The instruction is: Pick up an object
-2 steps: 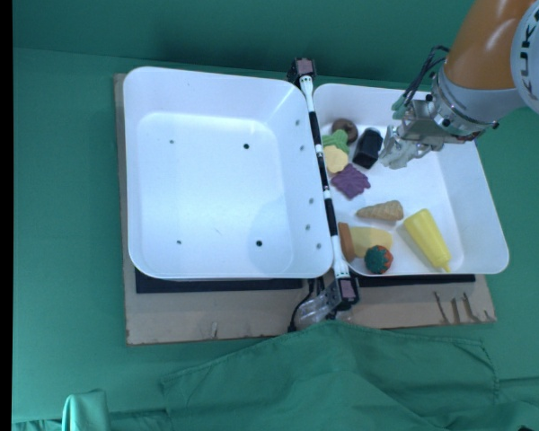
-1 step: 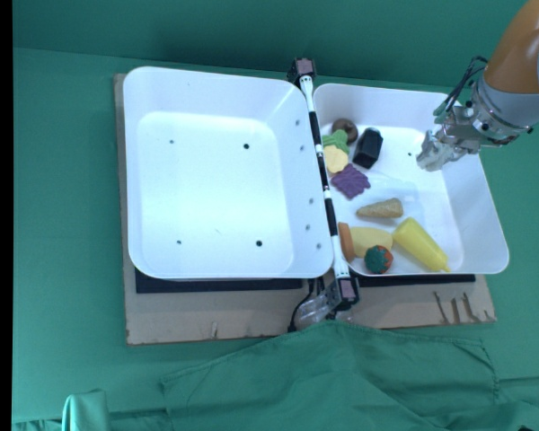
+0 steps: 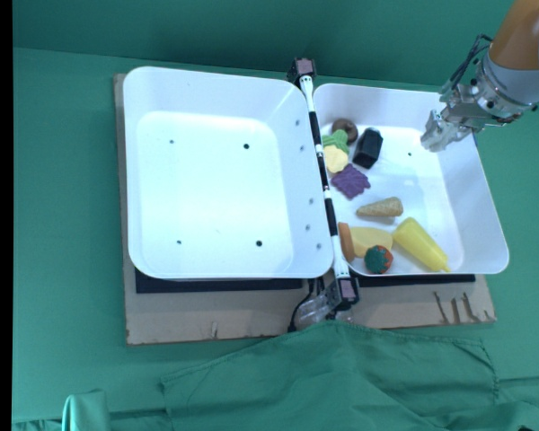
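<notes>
Jaws (image 3: pixel 434 138) above right bin's (image 3: pixel 485 206) far corner, grip state unclear, nothing visibly held

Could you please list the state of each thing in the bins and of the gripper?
Gripper: above the right bin's far corner, holding nothing visible.
Black block: lying loose.
Purple grapes: lying flat.
Yellow corn: on its side.
Strawberry: loose, at near wall.
Right bin: holds the toys.

Grey arm (image 3: pixel 532 77) with an orange band, thin cables, and a pale metallic claw (image 3: pixel 434 139).
</notes>
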`<action>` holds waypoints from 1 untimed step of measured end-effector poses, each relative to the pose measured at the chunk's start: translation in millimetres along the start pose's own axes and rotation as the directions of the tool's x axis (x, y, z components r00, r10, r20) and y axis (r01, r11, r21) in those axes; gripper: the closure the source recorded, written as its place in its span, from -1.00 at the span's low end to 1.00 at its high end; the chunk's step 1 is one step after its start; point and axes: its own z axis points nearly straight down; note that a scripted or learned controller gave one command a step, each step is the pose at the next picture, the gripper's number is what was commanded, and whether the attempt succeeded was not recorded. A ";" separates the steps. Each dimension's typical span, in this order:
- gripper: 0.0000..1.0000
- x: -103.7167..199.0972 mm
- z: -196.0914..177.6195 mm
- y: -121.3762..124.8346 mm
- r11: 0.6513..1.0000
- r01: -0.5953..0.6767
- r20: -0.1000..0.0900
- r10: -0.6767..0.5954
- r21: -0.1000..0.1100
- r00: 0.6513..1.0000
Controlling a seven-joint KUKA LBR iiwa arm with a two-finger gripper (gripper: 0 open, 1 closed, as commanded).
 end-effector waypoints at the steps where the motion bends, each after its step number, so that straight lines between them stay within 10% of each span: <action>1: -1.00 0.5 0.5 -1.2 1.000 0.000 -0.001 0.000 0.003 1.000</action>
